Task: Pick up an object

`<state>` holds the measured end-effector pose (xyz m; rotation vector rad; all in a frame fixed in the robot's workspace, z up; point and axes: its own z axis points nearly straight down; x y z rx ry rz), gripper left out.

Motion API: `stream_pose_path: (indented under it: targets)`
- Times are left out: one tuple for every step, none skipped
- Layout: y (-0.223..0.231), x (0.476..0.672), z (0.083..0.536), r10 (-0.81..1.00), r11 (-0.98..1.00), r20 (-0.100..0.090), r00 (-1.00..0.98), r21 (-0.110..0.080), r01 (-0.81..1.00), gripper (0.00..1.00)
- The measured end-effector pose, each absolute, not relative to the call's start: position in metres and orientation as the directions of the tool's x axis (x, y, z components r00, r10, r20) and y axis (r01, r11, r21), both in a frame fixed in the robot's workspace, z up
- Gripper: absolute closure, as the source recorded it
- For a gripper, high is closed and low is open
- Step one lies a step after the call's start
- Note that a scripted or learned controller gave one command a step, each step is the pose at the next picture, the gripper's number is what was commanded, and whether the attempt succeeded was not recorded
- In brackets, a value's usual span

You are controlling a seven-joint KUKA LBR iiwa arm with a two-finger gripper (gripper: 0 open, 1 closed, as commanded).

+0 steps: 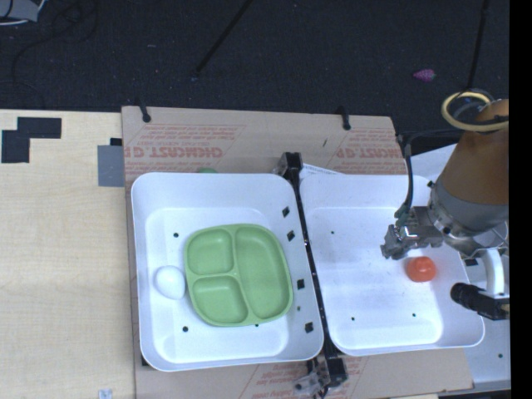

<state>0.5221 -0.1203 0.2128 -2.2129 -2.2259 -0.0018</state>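
Observation:
A small red-orange round object [421,268] lies in the right bin [366,322], near its right side. My gripper [401,241] hangs just above and to the left of it, at the end of the grey arm with the orange band [482,169]. The red object sits beside the gripper, apart from it. In the left bin [158,198] lie a green three-compartment plate [238,273] and a white egg-shaped object [169,282] against the plate's left edge.
A black divider with clips [305,260] runs between the two bins. Both bins rest on a cardboard sheet [249,140] on the wooden bench. A black cable [409,181] hangs from the arm over the right bin's rear.

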Motion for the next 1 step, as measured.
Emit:
stream_pose_path:
  targets:
    - [-0.0795, 0.5395, 0.2118, 1.0, 0.004, 0.002, -0.004, -0.002, 1.0, 1.0]
